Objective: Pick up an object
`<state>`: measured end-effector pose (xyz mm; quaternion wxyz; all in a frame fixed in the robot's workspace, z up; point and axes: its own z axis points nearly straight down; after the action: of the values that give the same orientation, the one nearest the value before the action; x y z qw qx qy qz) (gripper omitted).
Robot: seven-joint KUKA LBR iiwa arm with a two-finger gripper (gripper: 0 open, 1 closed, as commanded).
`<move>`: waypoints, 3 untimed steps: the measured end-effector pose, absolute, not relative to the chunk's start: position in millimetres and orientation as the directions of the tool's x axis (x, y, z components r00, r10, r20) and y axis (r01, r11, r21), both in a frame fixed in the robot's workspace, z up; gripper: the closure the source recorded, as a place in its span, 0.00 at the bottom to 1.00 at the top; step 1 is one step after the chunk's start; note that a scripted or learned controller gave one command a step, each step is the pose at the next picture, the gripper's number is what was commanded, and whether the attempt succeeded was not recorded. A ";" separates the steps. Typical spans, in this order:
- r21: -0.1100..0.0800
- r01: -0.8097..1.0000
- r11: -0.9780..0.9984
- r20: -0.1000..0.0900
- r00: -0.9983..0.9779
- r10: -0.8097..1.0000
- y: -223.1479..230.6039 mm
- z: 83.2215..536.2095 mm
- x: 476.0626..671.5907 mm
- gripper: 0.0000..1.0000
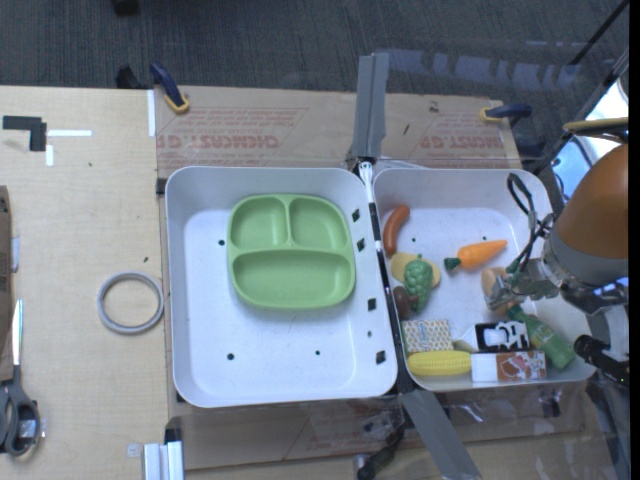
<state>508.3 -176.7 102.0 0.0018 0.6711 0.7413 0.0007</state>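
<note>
From above, two white bins sit side by side in the middle of the frame. The left bin holds a green tray with three compartments, lying flat in its upper half.

The right bin is crowded. A hot dog lies tilted near its upper left, just beside the divider. Below it sits a broccoli touching a yellow piece, with a dark brown item at its lower left. A carrot lies right of centre, apart from the broccoli. Along the lower edge are a cracker, a corn cob, a black-and-white box, a red-and-white pack and a green bottle.

The arm enters at the right edge, orange band uppermost. Its gripper is low in the right bin, over a tan item just below the carrot; whether it is open or closed cannot be told.

On the bench at left lie a tape ring and scissors.
</note>
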 end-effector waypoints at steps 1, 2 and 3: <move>0.000 0.947 0.323 -0.001 -0.323 0.947 -221.1 211.4 526.2 1.00; 0.000 0.947 0.323 -0.001 -0.323 0.947 -221.0 211.4 526.3 0.00; 0.001 0.947 0.323 -0.002 -0.323 0.947 -221.4 220.3 527.2 1.00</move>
<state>527.2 -221.4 220.3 0.0014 0.5820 0.8132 -0.0002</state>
